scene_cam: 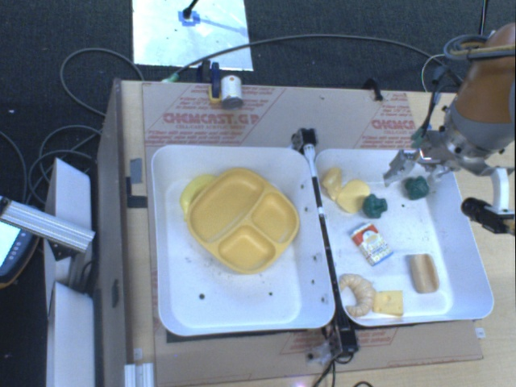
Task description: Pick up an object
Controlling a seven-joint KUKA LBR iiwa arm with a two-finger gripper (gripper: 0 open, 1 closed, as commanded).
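Observation:
The right bin (468, 252) holds several small food toys. A dark green piece (416, 188) lies near its far right side, and a second green piece (374, 206) sits a little to its left. My gripper (417, 166) hangs at the bin's far edge, just above the first green piece, on the grey arm with the orange band (488, 83). Its fingers (397, 168) are spread open, with nothing gripped between them. The green piece lies just in front of the fingertips.
Also in the right bin are two pale yellow pieces (345, 190), a red and white packet (371, 243), a bread roll (422, 272), a curled shrimp (357, 293) and a cheese wedge (389, 303). The left bin (173, 297) holds a yellow divided plate (242, 218).

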